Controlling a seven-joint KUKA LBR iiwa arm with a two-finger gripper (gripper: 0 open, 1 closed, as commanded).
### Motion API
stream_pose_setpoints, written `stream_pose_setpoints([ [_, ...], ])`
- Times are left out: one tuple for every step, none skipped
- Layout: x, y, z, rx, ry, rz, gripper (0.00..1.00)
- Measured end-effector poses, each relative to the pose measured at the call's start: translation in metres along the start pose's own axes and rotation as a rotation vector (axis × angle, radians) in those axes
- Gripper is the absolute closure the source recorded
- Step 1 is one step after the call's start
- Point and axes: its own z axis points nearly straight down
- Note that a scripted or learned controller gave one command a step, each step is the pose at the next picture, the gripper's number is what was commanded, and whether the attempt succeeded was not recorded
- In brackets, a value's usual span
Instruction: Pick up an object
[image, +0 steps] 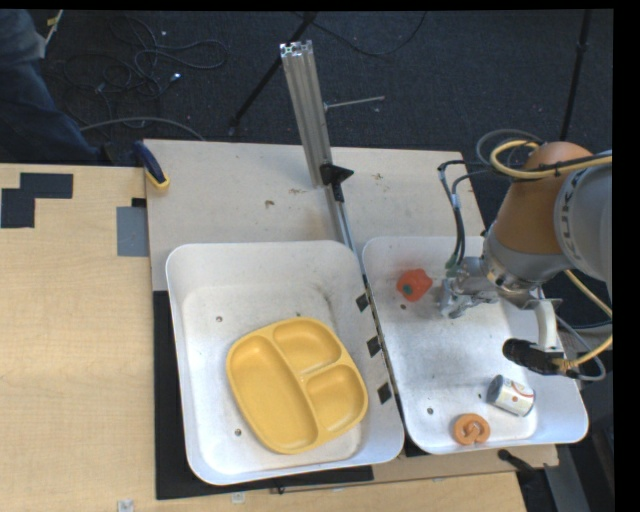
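The gripper (458, 300) beside the small red object (412, 285) is too blurred to read its fingers. Right of it, the arm (560, 220) runs off the frame's edge.

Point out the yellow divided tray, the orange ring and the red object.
yellow divided tray (296, 384), camera view, centre divider.
orange ring (470, 430), camera view, its rim.
red object (412, 284), camera view, its middle.

- Arm (570, 215): rounded grey casing with an orange band at the frame's right.
- Gripper (458, 293): small, metallic grey.
- Yellow and dark cables (500, 152) loop above the orange band.
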Motion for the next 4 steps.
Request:
stream_pose_setpoints([
  [-0.008,-0.007,-0.054,-0.007,-0.002,-0.001,1.00],
  [-0.014,-0.006,-0.117,-0.010,-0.002,-0.003,1.00],
  [-0.015,-0.005,-0.171,-0.009,-0.002,-0.004,1.00],
  [0.025,-0.008,-0.158,-0.002,0.001,-0.007,1.00],
])
